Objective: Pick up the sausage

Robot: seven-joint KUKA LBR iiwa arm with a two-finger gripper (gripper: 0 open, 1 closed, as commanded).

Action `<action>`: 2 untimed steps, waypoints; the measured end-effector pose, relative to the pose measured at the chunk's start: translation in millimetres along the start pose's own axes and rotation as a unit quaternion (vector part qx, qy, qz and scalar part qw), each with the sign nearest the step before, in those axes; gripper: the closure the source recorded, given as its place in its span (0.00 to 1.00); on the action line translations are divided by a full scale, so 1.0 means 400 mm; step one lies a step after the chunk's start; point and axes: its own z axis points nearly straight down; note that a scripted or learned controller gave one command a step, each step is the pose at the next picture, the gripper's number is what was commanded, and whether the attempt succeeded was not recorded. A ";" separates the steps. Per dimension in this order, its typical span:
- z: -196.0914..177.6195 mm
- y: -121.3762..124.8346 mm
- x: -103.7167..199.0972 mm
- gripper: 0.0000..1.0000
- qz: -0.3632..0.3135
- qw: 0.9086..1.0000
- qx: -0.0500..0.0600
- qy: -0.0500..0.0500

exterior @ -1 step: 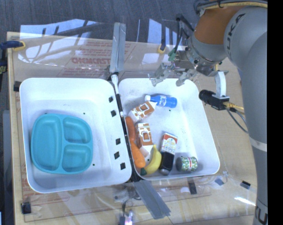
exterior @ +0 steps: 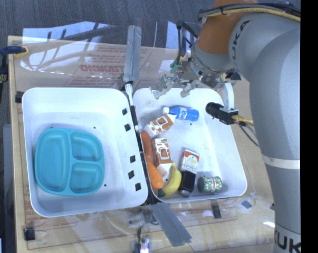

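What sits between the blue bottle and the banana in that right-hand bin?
In the camera view, between the blue bottle and the banana lie two small orange-and-white cartons, one behind the other.

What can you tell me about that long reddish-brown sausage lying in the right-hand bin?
The sausage is a long, slim, reddish-brown piece with a smooth look, like a plastic toy. It lies flat along the left wall of the right bin, running roughly front to back. Its near end meets the orange carrot, and a small carton lies against its right side. Nothing grips it: the hand is at the bin's far edge, well apart from it.
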 end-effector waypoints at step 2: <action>0.301 -0.210 0.012 0.00 -0.113 0.993 -0.019 -0.012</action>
